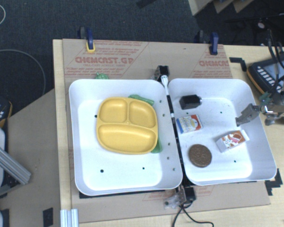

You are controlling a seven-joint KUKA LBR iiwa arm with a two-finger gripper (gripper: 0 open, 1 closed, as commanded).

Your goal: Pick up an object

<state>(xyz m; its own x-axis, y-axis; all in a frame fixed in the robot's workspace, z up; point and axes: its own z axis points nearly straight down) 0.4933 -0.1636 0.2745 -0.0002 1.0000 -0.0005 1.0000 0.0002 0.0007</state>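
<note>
Gripper (pixel 245 116) is sitting at the right edge of the right bin (pixel 262 167), reaching in from the right. It's showing as a small grey wedge over the bin's upper-right floor, with nothing between its tips. Can't tell how wide it's set; too small and blurred at this angle.

Nearest candidate is the small white carton (pixel 231 140) with the red print. It's lying just below and slightly left of the gripper, near but apart. Its long axis is running diagonally, upper-right end toward the gripper, lower-left end toward the brown round disc (pixel 199 155).

Other options in the same bin, all further left:
- brown disc, lying flat, just beside the carton's lower-left end
- a small blue-and-white packet (pixel 188 123) near the divider
- a black block (pixel 190 100) up by the top rim

Left bin (pixel 85 174) is holding the yellow divided plate (pixel 128 125) with something green poking out from under it. Well apart from the gripper, so a poor pick.

My read: the carton is the target. The move is probably needing a short shift down-left, plus a wrist turn so the gripper is closing across the carton's short side rather than along the diagonal.
</note>
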